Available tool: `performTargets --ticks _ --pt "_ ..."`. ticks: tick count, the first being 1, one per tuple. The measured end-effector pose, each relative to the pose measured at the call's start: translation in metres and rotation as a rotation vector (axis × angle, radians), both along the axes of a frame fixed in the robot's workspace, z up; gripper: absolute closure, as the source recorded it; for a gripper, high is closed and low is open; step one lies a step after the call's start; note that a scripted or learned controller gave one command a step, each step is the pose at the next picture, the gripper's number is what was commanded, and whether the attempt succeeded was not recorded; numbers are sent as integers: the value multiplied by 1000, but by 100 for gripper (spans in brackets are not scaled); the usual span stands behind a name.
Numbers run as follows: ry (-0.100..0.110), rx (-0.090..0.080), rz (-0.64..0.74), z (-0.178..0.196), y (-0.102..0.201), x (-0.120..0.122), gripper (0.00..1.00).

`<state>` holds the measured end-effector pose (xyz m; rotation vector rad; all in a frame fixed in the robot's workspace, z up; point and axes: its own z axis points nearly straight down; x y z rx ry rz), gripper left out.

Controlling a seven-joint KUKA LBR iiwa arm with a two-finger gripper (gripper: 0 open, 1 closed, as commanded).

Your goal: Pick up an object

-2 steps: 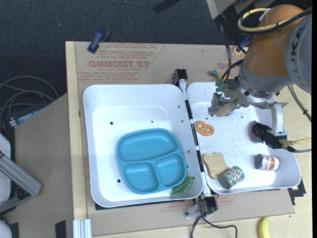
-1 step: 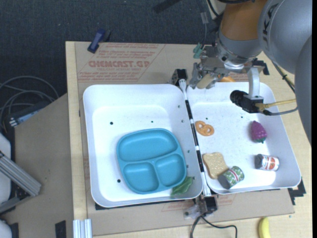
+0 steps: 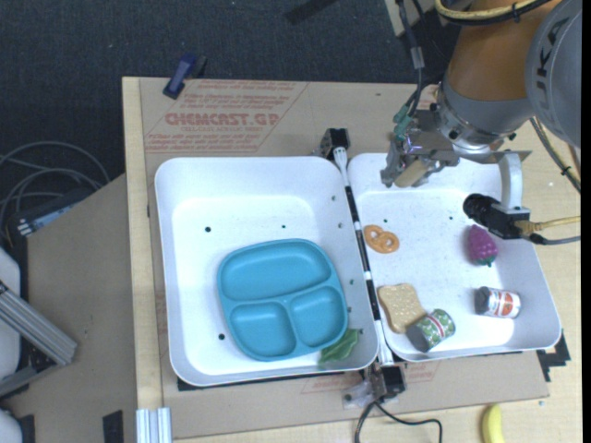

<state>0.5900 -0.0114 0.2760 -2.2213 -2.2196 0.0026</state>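
My gripper (image 3: 408, 171) hangs over the far left corner of the right bin (image 3: 526, 275), below the grey and orange wrist. It is apart from every object. In that bin lie a pretzel (image 3: 380, 239), a slice of toast (image 3: 399, 305), a green can (image 3: 431, 329) on its side, a red and white can (image 3: 499, 302) on its side, and a purple bunch of grapes (image 3: 481, 245). The pretzel is the nearest of them, a short way in front of the gripper.
The left bin (image 3: 185, 210) holds a blue divided plate (image 3: 282, 298) and a green leafy piece (image 3: 340, 347) at its near right corner. A black fixture (image 3: 494, 215) sticks in over the right bin's far right side. The raised divider (image 3: 358, 247) runs between the bins.
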Motion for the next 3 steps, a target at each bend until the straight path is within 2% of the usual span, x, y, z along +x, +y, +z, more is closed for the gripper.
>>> performTargets --ticks 1,2,3 --pt "-4 -1 2 -11 23 65 100" --pt "0 0 0 -12 2 6 100" --pt "-4 0 2 -10 41 66 100"
